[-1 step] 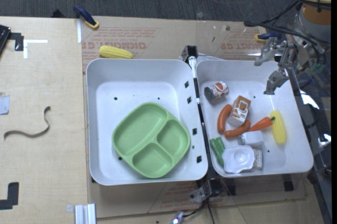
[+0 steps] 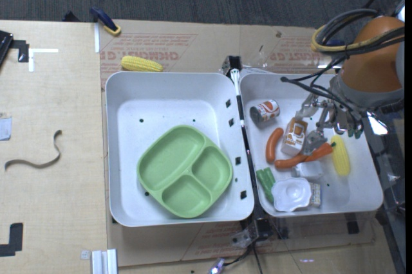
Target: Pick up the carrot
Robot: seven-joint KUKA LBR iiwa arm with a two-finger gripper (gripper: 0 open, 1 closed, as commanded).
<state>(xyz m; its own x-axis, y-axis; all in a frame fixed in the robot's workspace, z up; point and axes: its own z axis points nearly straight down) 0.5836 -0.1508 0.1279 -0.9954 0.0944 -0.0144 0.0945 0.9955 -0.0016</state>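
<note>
End effector (image 2: 315,137) hangs over the carrot (image 2: 304,157) in the right bin (image 2: 367,202); grip state unclear. It should descend centred, avoiding the corn (image 2: 340,157).

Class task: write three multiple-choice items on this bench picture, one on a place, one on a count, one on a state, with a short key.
1. Where does the green plate lie?
A. left bin
B. right bin
C. cardboard

2. How many corn cobs show?
A. one
B. two
C. four

3. How does the carrot lie?
A. standing upright
B. flat on the right bin's floor
C. on the plate

Key: 1 A, it fills the left bin. 2 B, one cob on the cardboard, one in the right bin. 3 B, it lies flat under the hand.
</note>
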